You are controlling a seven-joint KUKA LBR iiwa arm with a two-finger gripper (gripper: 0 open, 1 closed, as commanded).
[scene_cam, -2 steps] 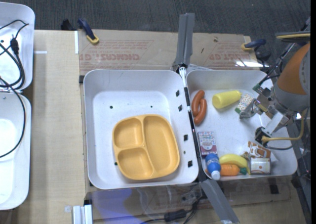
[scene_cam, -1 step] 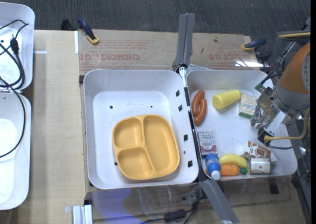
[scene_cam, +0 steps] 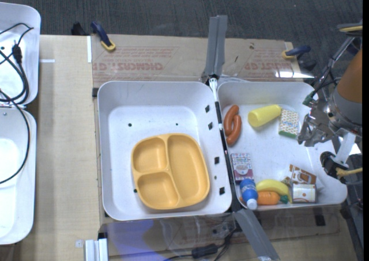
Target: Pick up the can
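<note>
A yellow can [scene_cam: 264, 115] lies on its side near the back of the right bin [scene_cam: 271, 156], between a sausage and a small green-and-white box. My gripper [scene_cam: 306, 134] hangs over the right bin's right side, just right of that box and about a can's length from the can. Nothing shows between its tips. The grey arm with its orange band [scene_cam: 351, 84] comes in from the right edge.
The right bin also holds a red sausage [scene_cam: 232, 124], the green-and-white box [scene_cam: 289, 122], a pink carton [scene_cam: 241, 165], a blue bottle [scene_cam: 248, 192], a banana [scene_cam: 271, 185], an orange carrot [scene_cam: 268, 197] and brown cartons [scene_cam: 302, 182]. The left bin holds a yellow divided plate [scene_cam: 170, 170].
</note>
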